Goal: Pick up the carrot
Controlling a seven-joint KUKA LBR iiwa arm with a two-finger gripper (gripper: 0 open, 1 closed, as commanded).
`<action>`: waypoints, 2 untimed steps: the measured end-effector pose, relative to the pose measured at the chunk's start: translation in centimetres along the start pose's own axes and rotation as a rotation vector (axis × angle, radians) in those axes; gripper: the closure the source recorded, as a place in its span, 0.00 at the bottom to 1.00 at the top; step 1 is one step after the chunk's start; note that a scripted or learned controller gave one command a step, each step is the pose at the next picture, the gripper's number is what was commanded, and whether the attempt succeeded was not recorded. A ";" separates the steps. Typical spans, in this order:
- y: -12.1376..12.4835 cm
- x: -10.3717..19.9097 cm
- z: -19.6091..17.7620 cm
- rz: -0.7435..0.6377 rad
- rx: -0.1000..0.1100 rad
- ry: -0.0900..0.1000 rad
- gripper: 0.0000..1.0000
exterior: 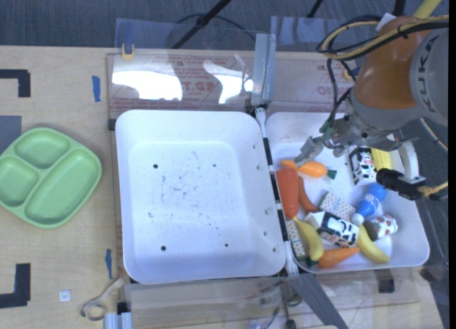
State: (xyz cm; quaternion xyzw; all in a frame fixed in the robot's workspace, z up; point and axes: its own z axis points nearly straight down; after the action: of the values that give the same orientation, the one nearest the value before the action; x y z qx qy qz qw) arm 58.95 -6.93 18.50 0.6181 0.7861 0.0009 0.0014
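In the right bin point(413, 249), a small orange carrot point(311, 170) with a green end lies near the bin's left wall, pointing left. A longer orange-red piece point(288, 192) lies just left of and below it, along the wall. My gripper point(317, 148) hangs at the end of the grey and orange arm point(388, 78), directly above and slightly behind the small carrot. Nothing is visibly lifted off the pile.
The right bin also holds a banana point(308, 238), a second banana point(372, 248), a black-and-white cow toy point(364, 166), a blue bottle point(370, 199) and another orange piece point(338, 255). The left bin point(135, 135) adjoins it. A green divided plate point(46, 176) sits far left.
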 end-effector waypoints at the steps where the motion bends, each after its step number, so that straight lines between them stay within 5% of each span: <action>1: -1.4 -2.8 6.2 0.126 0.005 0.003 0.00; 2: 4.1 -4.5 9.9 0.251 -0.001 -0.001 0.00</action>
State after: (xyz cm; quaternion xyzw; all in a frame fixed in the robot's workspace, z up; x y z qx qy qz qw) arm 64.06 -10.34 8.60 0.7117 0.7025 0.0011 0.0018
